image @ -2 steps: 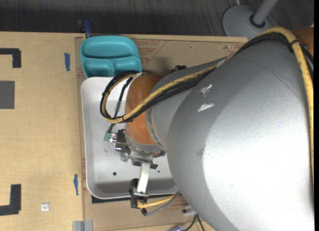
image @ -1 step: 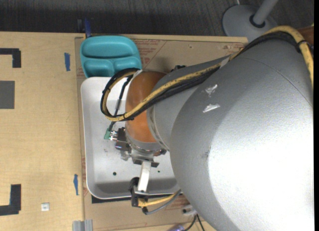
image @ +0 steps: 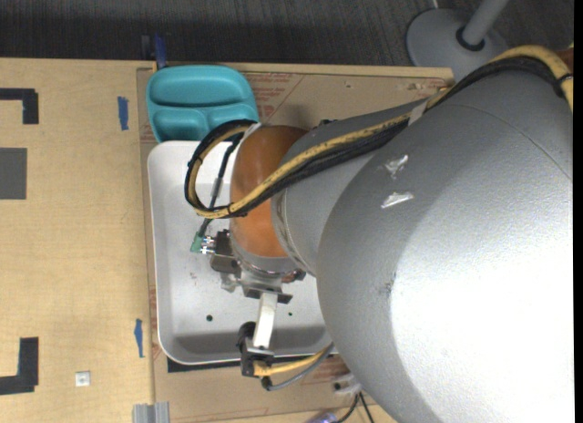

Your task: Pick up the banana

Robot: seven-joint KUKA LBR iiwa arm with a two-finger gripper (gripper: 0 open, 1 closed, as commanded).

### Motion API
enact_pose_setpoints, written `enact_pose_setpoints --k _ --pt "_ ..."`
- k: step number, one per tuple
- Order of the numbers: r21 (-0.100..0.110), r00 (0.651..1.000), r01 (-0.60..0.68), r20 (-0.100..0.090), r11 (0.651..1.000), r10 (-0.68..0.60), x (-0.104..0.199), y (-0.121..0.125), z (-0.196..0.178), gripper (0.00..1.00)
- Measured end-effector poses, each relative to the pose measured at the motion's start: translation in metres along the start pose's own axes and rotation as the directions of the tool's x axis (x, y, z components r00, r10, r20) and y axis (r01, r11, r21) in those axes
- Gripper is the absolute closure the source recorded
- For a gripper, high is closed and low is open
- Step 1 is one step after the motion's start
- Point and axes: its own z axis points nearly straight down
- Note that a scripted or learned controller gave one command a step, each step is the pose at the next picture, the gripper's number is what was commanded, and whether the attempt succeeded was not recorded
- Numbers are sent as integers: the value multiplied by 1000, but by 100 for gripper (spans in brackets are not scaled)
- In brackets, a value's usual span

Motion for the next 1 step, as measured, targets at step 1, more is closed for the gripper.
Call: enact_pose_setpoints --k 1 --pt "1 1000 1 0 1000 -1 1 0 -10 100"
